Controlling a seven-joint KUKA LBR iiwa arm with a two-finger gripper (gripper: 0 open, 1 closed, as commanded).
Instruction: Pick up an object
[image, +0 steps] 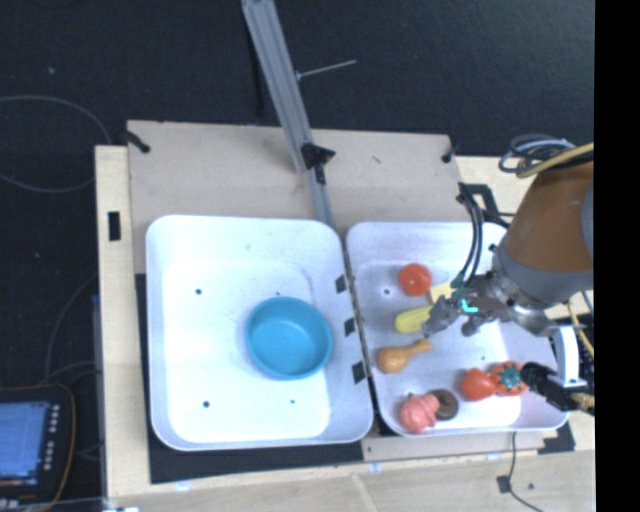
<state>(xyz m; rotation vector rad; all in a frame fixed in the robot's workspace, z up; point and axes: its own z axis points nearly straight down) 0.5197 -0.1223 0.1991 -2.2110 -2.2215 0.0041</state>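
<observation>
1. The tabletop carries two shallow white bins side by side: the left bin and the right bin, their inner walls touching along the middle.
2. The landmark for everything below is the yellow corn-like piece, lying in the middle of the right bin.
3. The claw sits just to the right of the yellow piece, low over the bin floor, its dark tip right at that piece's right end. Whether the claw is released or clenched cannot be told from this view, and nothing can be seen gripped in it.
4. The grey arm with its orange band rises to the right of the yellow piece and covers that side of the right bin.
5. A red tomato-like ball lies just above the yellow piece, apart from it.
6. An orange pear-shaped piece lies just below the yellow piece, its thin end pointing up to the right.
7. A pink toy rests well below the yellow piece, at the near wall of the bin, touching a small dark brown round piece on its right.
8. A red piece with a green top lies below and to the right of the yellow piece.
9. A blue bowl stands upright well to the left of the yellow piece, in the left bin.
10. A grey metal pole slants up and to the left, well above the yellow piece.
</observation>
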